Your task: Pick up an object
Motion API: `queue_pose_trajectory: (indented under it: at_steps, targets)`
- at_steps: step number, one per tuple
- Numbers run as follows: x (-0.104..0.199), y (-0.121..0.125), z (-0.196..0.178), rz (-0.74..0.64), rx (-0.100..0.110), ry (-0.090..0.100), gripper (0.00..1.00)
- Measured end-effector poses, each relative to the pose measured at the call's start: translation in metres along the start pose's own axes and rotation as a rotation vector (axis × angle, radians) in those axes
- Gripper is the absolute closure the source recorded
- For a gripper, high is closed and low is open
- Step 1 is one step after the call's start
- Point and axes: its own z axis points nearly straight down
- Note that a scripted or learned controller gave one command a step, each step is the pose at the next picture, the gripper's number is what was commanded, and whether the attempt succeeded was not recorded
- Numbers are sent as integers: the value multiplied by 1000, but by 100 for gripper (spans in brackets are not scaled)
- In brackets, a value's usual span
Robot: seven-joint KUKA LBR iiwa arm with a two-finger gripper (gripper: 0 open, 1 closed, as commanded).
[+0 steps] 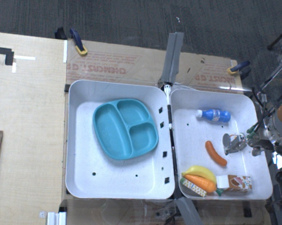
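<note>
**My pincer low over the right bin, nothing lifted yet**

I take the sausage, lying near the middle of the right bin, as my landmark. Nearest the camera, at the front wall of that bin and in front of the sausage, sits a cluster: a banana touching a carrot, a small patterned block under them, and a brown carton just beside them to the right. My pincer hangs just to the right of the sausage and slightly behind it, close but apart from it. Its metal fingers look parted a little, with nothing between them. Behind the sausage, toward the back wall, lies a blue and white bottle on its side. Well to the left of the sausage, in the left bin, rests a teal divided plate.

By my judgement the pick has hardly begun: every object lies on the bin floor. Closing on one thing and raising it are both left to do; the sausage seems the likeliest target.
</note>
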Motion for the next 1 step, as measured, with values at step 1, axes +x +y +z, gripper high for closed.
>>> queue_pose_trajectory:
  at_steps: [1]
  targets:
    - [22, 24, 102, 10, -1, 0, 0]
